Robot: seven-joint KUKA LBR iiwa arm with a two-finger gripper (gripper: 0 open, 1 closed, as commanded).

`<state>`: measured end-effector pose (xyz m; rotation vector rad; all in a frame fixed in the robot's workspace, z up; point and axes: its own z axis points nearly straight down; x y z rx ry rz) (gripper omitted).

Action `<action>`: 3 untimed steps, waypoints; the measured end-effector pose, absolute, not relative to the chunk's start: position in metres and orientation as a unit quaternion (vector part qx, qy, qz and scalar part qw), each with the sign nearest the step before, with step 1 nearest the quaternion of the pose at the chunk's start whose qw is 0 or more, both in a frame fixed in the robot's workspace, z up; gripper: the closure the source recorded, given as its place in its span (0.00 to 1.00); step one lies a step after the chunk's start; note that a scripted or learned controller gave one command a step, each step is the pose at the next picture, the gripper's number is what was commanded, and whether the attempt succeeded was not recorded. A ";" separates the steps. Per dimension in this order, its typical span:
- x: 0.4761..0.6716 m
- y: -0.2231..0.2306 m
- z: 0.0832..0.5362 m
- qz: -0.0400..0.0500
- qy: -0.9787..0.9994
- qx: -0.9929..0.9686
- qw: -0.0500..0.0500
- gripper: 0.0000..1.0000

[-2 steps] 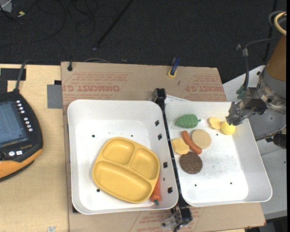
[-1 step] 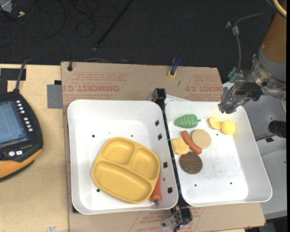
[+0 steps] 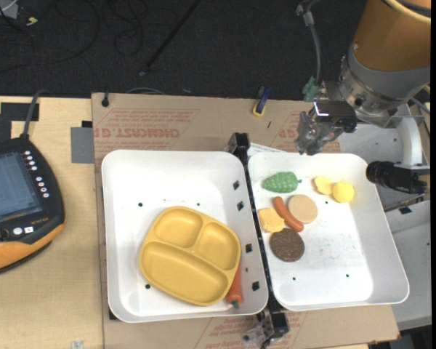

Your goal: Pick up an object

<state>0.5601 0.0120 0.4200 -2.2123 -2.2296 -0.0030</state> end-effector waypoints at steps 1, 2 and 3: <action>0.560 0.010 0.427 0.003 -0.710 -0.704 0.002 1.00; 0.490 -0.012 0.402 0.003 -0.707 -0.707 0.003 1.00; 0.476 0.058 0.434 0.000 -0.710 -0.705 0.001 1.00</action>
